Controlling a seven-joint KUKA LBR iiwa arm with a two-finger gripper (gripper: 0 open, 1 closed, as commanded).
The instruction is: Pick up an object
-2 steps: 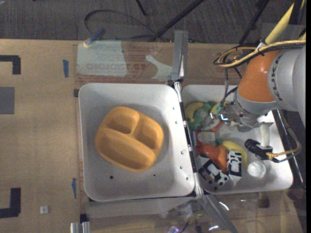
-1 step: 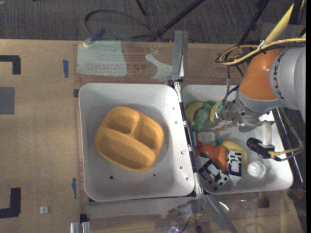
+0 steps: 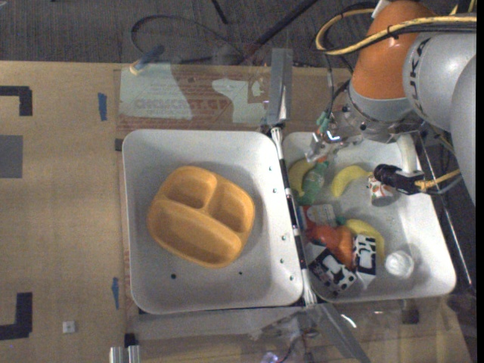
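Gripper (image 3: 327, 144) hovering over right bin (image 3: 431, 225), just above green bottle (image 3: 314, 181); finger state indiscernible. Lying beside: banana (image 3: 349, 178). Sitting in left bin (image 3: 144, 165): orange tray (image 3: 200, 215).

Flat tan cardboard-coloured worktop (image 3: 60, 225) carries two shallow white plastic bins side by side. The square left bin (image 3: 151, 278) serves as reference. The right bin (image 3: 431, 237) sits just beside it, edges touching. Behind the left bin lies a clear plastic sheet (image 3: 189, 97). Black tape corner marks (image 3: 19, 100) and small blue tape strips (image 3: 102, 106) lie left of it.
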